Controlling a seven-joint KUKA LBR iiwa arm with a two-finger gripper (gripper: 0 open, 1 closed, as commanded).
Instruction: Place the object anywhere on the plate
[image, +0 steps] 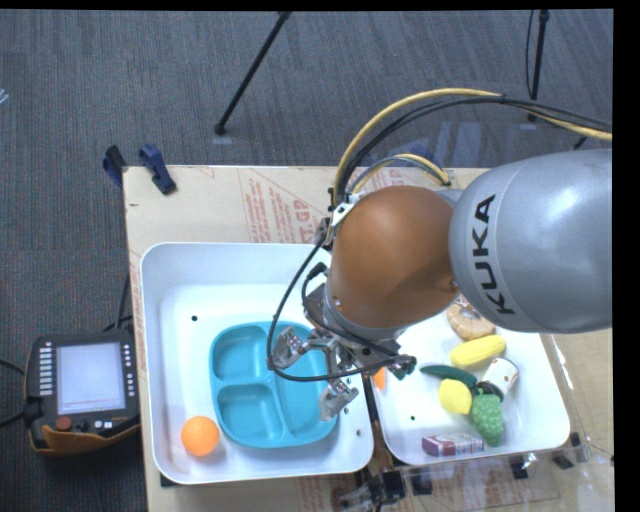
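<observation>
A blue divided plate (250, 400) lies in the left white bin (165, 300). An orange ball (200, 436) rests on the bin floor just off the plate's front left corner. My gripper (314, 372) hangs over the plate's right side, under the orange wrist band. Its fingers stand apart, one finger (290, 347) over the plate's upper right compartment and the other near the plate's right rim. It is open and I see nothing between the fingers. A small orange piece (380, 378) peeks out by the divide between the bins, partly hidden by the wrist.
The right bin (555, 425) holds a round cookie (468, 320), a yellow banana-like piece (478, 350), a lemon (455, 397), green grapes (487, 418), a dark green vegetable (448, 373), a small can (502, 375) and a pink box (445, 445). The arm's bulk covers the bins' shared wall.
</observation>
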